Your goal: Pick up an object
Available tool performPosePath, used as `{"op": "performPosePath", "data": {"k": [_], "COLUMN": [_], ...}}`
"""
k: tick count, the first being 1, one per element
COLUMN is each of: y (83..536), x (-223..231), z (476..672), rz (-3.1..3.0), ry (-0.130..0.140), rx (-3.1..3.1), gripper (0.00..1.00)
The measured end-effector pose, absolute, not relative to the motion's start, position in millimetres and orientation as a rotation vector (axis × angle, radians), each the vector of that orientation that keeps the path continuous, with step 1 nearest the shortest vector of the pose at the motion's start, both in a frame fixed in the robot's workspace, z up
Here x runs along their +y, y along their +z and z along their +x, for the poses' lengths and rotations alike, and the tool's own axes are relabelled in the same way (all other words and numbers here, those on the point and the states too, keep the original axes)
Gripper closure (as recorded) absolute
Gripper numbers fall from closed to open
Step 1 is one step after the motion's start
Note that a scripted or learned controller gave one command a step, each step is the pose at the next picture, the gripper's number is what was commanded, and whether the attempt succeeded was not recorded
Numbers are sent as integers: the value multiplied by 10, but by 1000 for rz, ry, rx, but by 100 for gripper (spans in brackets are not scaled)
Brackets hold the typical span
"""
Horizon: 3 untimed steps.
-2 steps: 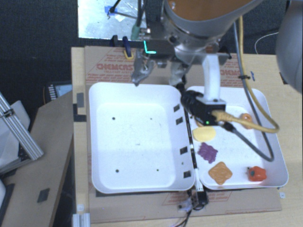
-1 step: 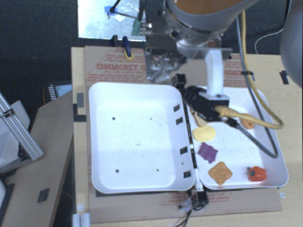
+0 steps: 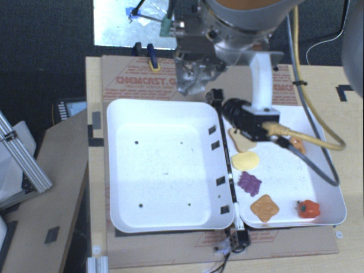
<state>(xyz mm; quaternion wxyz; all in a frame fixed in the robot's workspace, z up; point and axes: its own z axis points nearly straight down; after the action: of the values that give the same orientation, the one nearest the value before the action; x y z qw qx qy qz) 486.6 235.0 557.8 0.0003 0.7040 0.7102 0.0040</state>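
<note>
Gripper (image 3: 196, 84) above the far rim of the left bin (image 3: 122, 152), finger state indiscernible, yellow (image 3: 245, 161), purple (image 3: 249, 183), orange (image 3: 264, 207) and red (image 3: 307, 209) pieces in the right bin (image 3: 330, 201)

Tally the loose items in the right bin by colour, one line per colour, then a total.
Counting what shows clear of the arm in the right bin:
Yellow: 1, the yellow piece
Purple: 1, the purple piece
Orange: 1, the orange piece
Red: 1, the red piece
Tan: 1, the tan piece, partly hidden under the arm
Total: 5
</note>
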Motion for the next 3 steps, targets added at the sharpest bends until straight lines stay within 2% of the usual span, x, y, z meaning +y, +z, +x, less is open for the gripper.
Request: {"op": "performPosePath", "data": {"k": [1,2,3], "y": [5689,5685,5685], "x": [2353,2353,2353], "z": [4867,4867,4867], "rz": [2209,2209,2209], "ry": [16,14,14], "rx": [2233,2234,2234], "gripper": [100,0,0]}}
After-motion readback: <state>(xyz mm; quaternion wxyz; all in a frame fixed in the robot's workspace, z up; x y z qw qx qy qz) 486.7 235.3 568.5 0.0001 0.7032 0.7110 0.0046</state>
